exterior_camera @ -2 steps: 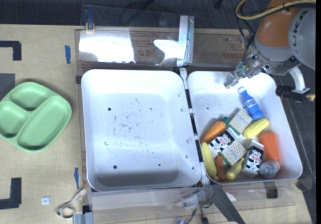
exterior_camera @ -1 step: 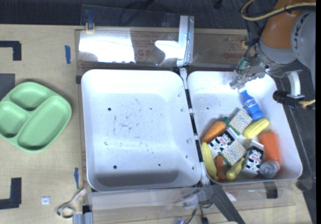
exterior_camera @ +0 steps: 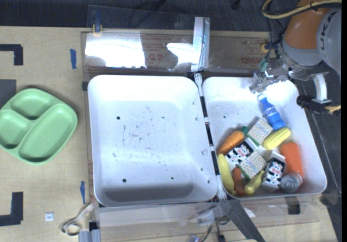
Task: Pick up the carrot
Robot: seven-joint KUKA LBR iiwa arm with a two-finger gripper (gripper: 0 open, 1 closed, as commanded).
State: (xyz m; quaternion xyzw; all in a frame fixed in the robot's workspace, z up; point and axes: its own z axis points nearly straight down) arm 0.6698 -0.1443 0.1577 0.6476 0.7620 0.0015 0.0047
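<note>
Far left on the wooden worktop [exterior_camera: 49, 181]: a green divided plate [exterior_camera: 36, 125] with 3 compartments, well apart from the bins, with bare wood all around it. Near the worktop's front edge, a small pair of scissors [exterior_camera: 76, 223], just left of the left bin's front corner.

Next, the left bin [exterior_camera: 108, 192]: white, shallow, a few dark specks on its floor, wide open room from rim to rim. Behind it, a clear panel [exterior_camera: 141, 45] standing along the back edge.

Across the shared rim, the right bin [exterior_camera: 227, 100]: rear half bare white floor, front half crowded. Carrot [exterior_camera: 231, 141] lying tilted at the left edge of the pile, close to the shared rim, its upper side uncovered, touching a black-and-white patterned block [exterior_camera: 240, 153] just right of it. Below, a banana [exterior_camera: 225, 173] running along the same rim. Further right, a blue bottle [exterior_camera: 271, 114] pointing toward the back, a yellow piece [exterior_camera: 276, 138] beside a checkered block [exterior_camera: 259, 131], an orange cylinder [exterior_camera: 293, 158] and a grey can [exterior_camera: 290, 182] near the front right corner.

Upper right: claw [exterior_camera: 264, 79] above the bin's back right corner, well apart from the carrot, nothing seen between its fingers; open or closed impossible to tell at this size. Orange band of the arm [exterior_camera: 312, 24] above the wrist, beyond the rim.
</note>
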